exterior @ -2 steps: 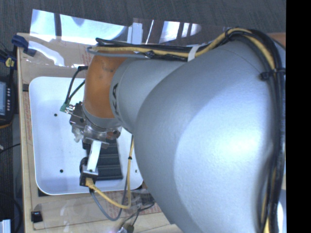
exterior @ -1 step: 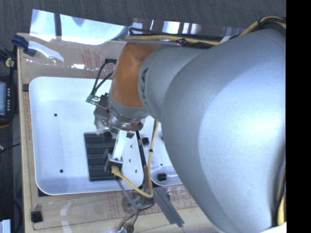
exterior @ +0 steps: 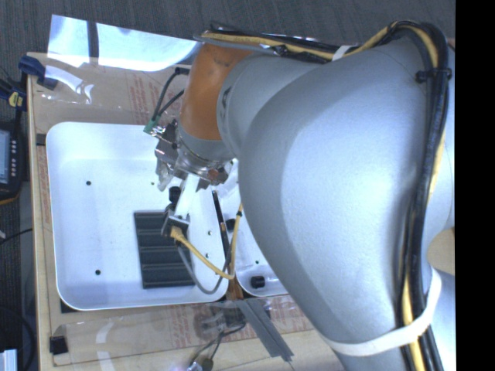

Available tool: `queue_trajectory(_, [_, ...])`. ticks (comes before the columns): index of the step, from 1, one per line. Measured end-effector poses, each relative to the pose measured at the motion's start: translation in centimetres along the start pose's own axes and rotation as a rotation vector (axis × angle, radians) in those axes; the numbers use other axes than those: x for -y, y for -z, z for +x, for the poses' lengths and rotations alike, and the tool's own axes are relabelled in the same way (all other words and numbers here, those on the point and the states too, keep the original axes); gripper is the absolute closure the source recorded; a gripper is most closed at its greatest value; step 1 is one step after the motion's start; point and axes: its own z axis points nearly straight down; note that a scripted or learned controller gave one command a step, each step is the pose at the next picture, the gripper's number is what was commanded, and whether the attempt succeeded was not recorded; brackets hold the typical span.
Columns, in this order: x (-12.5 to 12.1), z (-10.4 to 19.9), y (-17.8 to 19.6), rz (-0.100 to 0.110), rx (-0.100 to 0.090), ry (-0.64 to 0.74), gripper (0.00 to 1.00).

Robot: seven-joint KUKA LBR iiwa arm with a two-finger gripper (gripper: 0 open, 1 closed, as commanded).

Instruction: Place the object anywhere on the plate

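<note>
Dark ribbed slab [exterior: 158, 253], flat in bin [exterior: 85, 207], lengthwise top-to-bottom, gripper [exterior: 172, 182] near

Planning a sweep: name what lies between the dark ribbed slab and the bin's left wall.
Camera view: bare white floor from slab to left wall, save one small dark speck.
</note>
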Motion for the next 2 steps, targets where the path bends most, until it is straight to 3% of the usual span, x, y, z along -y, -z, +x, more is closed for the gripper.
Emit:
queue_trajectory(1, [-9.3,1.0,1.3,-0.001,-0.003,-0.506,1.00])
queue_trajectory(2, [-5.9,1.6,1.1,-0.002,-0.003,-0.839,1.00])
